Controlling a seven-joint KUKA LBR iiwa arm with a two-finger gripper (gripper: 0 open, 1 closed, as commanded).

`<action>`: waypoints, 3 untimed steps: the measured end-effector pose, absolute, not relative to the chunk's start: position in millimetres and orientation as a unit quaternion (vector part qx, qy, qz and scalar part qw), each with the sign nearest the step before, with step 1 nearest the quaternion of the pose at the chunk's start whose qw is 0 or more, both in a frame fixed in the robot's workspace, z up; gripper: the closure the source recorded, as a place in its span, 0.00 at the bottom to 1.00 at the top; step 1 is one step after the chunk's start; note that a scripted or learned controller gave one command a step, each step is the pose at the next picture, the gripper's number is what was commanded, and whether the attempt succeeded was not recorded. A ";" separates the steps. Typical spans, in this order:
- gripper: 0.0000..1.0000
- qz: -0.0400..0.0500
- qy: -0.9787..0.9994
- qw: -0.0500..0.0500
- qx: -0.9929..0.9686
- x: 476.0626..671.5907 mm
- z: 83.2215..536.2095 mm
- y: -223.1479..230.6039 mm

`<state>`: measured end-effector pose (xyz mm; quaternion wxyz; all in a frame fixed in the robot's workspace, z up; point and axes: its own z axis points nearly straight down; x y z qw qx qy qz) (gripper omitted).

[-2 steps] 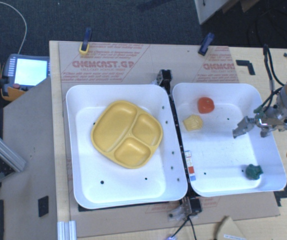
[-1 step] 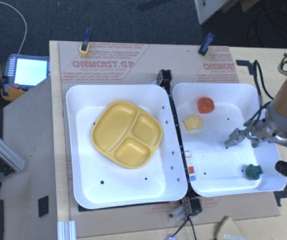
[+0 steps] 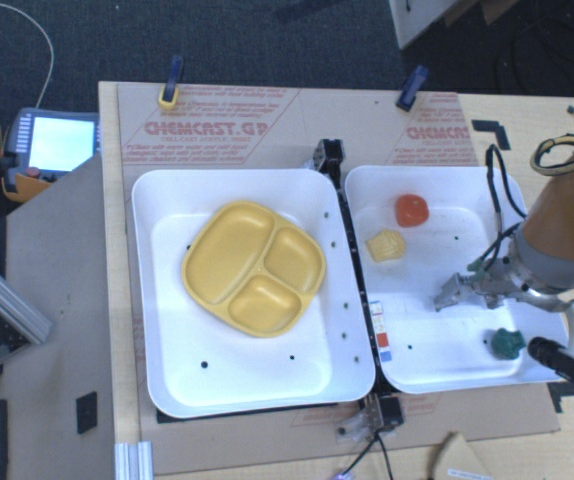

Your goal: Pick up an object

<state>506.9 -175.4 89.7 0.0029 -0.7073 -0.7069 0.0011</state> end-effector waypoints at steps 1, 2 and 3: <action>1.00 0.000 -0.707 -0.001 -0.708 508.1 103.2 -176.1; 1.00 -0.001 -0.708 -0.002 -0.707 506.6 162.8 -168.9; 1.00 -0.002 -0.708 -0.003 -0.706 504.5 222.0 -161.1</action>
